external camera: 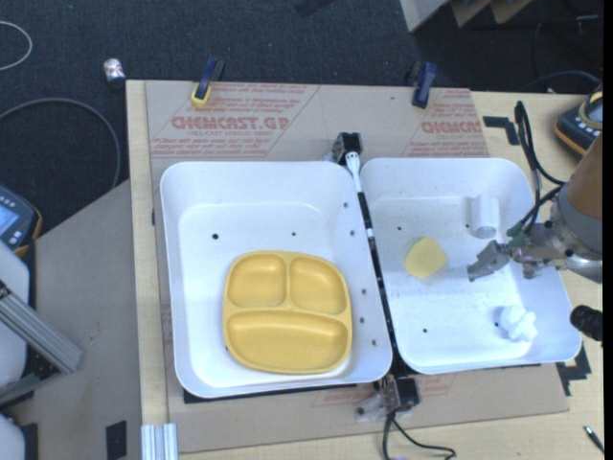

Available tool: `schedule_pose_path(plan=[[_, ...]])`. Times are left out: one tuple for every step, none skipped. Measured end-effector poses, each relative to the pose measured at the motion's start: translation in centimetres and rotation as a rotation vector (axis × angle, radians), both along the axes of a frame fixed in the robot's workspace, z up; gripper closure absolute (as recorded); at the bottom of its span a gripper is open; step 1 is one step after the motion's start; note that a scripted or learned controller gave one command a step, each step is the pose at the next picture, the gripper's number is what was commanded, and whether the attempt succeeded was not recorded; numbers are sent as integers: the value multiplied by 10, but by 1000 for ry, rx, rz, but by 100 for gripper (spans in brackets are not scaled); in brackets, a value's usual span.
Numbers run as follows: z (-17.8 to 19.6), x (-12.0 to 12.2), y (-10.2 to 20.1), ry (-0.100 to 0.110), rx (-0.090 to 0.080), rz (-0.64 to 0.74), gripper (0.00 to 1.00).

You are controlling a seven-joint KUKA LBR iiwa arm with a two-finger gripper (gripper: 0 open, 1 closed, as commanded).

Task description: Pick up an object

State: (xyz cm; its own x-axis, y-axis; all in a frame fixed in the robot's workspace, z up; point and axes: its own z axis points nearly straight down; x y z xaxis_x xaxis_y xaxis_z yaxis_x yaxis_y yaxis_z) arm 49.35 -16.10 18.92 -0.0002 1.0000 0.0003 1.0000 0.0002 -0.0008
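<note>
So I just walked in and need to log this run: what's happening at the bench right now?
A grey robot arm reaches in from the right over the right bin, its pincer low above the bin floor. Nothing can be seen in its grip. Three small things lie around it: a yellow piece to its left, a white cylinder behind it, and a crumpled white object in front. The left bin holds a yellow divided plate, untouched.

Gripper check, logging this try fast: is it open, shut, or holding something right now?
Gripper: cannot be told. It sits over the right bin, between the yellow piece and the white cylinder, with nothing seen in it.
</note>
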Motion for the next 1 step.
schedule_pose_path(plan=[[-5, -8, 65, 4, 4, 6, 0]])
